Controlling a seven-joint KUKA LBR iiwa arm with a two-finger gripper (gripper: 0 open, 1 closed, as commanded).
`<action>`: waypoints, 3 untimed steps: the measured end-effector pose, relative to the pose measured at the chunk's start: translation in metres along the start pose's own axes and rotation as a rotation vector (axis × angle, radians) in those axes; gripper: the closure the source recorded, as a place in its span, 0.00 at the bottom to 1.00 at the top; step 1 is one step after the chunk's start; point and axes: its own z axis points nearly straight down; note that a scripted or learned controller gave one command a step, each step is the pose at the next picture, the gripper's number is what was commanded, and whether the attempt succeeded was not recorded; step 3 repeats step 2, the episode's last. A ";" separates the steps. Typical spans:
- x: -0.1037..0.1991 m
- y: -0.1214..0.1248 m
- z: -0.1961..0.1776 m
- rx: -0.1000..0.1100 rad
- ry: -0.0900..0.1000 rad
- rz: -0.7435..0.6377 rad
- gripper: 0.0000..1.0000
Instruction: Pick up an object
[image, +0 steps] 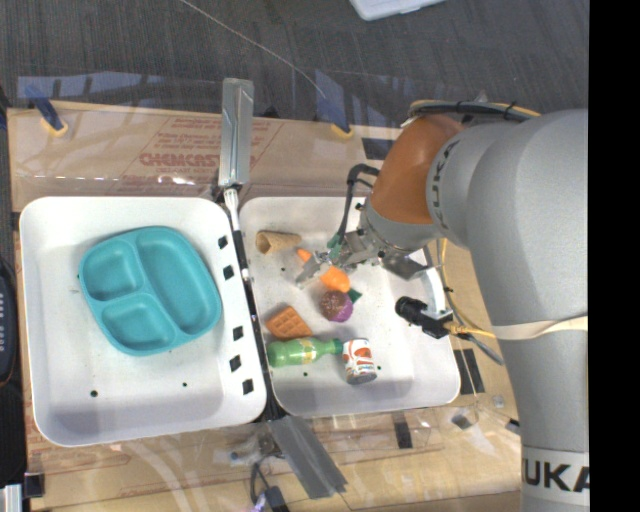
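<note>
Tool low in the right bin, in its upper-middle part, reached in from the right under the arm's orange band. Metal fingers point left and slightly down-view. Whether they are spread or pressed together: cannot tell, the wrist and cabling crowd them. Nothing seen between them.

Nearest item: small orange carrot-like toy, touching or just beside the fingertips on their lower-right side. Contact uncertain. Its long axis is hard to read; looks short and stubby, roughly diagonal.

Just below it: purple round toy, touching or almost touching the orange one.

Up-left of the tool: ice-cream cone toy, long axis left-right, near but apart.

Further down-left: waffle-like wedge. Below that, green bottle lying on its side, long axis left-right, neck toward the right, with a small red-and-white can just beside its neck end.

Left bin holds a teal divided plate, well apart from the tool.

Judgement: the likely target is the orange toy, lying just down-right of the fingertips. The coming move turns on that small offset; the purple neighbour crowds the lower side.
</note>
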 end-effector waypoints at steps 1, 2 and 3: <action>0.000 0.001 -0.011 0.000 0.000 -0.004 1.00; 0.052 0.059 -0.136 -0.014 -0.004 0.075 1.00; 0.052 0.059 -0.136 -0.014 -0.004 0.075 1.00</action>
